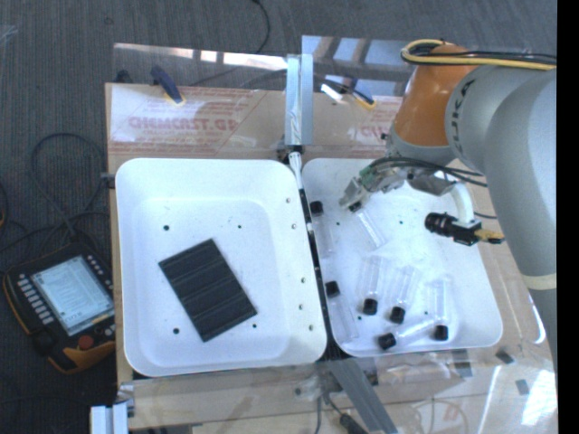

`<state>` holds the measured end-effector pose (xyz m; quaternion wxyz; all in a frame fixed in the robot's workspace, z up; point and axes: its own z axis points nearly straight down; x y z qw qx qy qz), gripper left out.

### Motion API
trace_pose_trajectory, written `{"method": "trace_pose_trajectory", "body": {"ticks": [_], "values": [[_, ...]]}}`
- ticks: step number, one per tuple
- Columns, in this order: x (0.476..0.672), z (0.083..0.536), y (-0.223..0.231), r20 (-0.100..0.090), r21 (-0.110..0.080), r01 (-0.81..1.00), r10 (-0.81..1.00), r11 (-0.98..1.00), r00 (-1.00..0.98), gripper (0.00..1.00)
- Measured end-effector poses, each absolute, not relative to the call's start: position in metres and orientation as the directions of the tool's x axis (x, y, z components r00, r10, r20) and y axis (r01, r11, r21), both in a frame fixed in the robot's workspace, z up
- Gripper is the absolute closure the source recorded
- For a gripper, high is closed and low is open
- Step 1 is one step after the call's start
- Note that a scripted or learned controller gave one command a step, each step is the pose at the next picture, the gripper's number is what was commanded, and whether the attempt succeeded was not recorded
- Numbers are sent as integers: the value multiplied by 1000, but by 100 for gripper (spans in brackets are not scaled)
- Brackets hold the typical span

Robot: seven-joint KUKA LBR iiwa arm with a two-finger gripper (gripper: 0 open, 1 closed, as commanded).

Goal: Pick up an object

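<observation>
A black ribbed rectangular pad [206,288] lies flat and askew in the left bin [145,188]. Several clear plastic vials with black caps are scattered in the right bin [479,319], for example one vial [373,289] near the middle and another vial [438,303] further right. My gripper [355,197] hangs low over the back left part of the right bin, just above a clear vial [369,230]. I see nothing held in it.
A black-capped fitting with a tube [452,225] on the arm overhangs the right bin's right side. A teach pendant [61,298] lies on the floor to the left. Clear panels and a metal post [297,98] stand behind the bins.
</observation>
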<state>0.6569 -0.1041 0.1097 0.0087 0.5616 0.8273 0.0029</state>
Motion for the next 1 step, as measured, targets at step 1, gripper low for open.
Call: {"method": "trace_pose_trajectory", "body": {"ticks": [1], "values": [[669, 184, -37, -1, 0, 967, 967, 255, -255, 100]]}}
